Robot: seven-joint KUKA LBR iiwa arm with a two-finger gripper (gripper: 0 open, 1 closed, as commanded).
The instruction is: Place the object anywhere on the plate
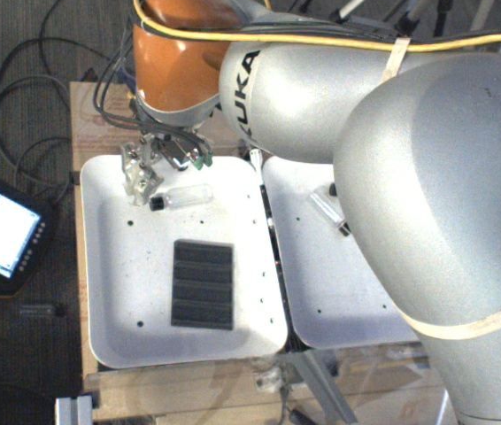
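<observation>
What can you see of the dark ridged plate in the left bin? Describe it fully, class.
The dark ridged plate is a black rectangle, matte and rubbery-looking, with crosswise ridges splitting it into bands. It lies flat on the floor of the left bin, toward its near end, long side running along the bin. Nothing rests on it; the clear vial lies apart, farther back.

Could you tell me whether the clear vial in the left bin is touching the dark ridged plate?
Apart. The camera view shows the clear vial lying near the bin's far end, with bare white floor between it and the dark ridged plate.
</observation>
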